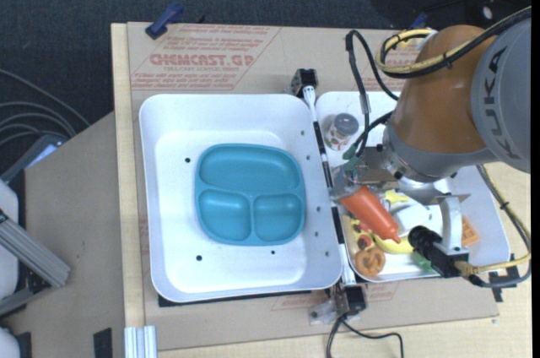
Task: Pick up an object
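Observation:
My gripper (358, 178) hangs over the left side of the right bin (498, 234), under the arm's orange band. An orange carrot-shaped toy (372, 211) lies slanted just below it, its upper end right at the gripper. Close by lie a yellow banana (390, 243), a brown pretzel-like ring (369, 262) and a green piece (424, 261). A small jar with a grey lid (343, 127) stands at the far end of this bin. The arm hides much of the right bin.
The left bin (160, 179) holds a blue divided plate (250, 193). A black clamp (304, 82) sits at the far end of the ridge between the bins. Black cables (359, 69) loop above the right bin. Brown cardboard (202, 56) lies behind the bins.

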Robot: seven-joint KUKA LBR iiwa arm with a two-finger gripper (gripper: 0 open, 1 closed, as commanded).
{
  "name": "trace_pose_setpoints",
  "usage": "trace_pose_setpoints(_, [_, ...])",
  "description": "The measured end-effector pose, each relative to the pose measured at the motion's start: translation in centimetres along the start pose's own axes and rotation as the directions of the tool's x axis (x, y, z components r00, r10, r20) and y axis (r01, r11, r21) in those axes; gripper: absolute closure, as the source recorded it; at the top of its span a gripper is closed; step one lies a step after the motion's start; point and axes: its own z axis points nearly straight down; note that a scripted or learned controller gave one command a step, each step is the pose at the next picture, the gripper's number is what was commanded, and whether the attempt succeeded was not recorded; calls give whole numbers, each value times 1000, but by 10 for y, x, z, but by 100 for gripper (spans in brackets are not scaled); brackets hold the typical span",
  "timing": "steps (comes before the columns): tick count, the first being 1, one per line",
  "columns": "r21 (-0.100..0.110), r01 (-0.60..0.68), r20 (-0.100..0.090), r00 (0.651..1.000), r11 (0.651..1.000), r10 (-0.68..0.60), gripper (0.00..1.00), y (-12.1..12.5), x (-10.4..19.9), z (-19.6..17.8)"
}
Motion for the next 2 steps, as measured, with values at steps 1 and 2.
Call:
trace_pose_setpoints(1, [-3, -2, 1, 1000, 1000, 2, 100, 0, -70, -49])
trace_pose_setpoints(2, [0, 0, 0, 1000, 1000, 0, 100, 0, -22, -7])
